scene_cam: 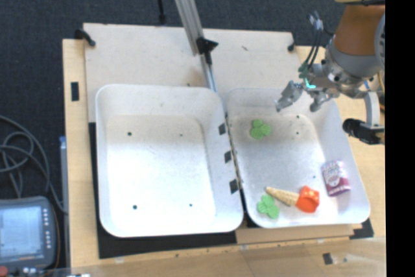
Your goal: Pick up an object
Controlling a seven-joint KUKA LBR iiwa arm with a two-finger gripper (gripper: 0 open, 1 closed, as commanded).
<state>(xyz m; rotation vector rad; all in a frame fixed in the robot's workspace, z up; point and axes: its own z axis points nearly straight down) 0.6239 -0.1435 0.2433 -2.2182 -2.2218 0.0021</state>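
Note:
The right bin (295,151) holds several small objects: a green clover-shaped piece (260,130) near its back left, a second green piece (268,206) at the front, a tan cone (281,194) beside an orange block (308,199), and a pink-and-white packet (335,178) by the right wall. My gripper (303,97) hangs open above the bin's back right corner, its two fingers spread apart with nothing between them. It is to the right of the back clover piece and well above it.
The left bin (162,159) lies beside the right one. A slanted metal pole (187,10) rises from the back, between the bins. A monitor (26,230) and cables sit off the bench at the lower left.

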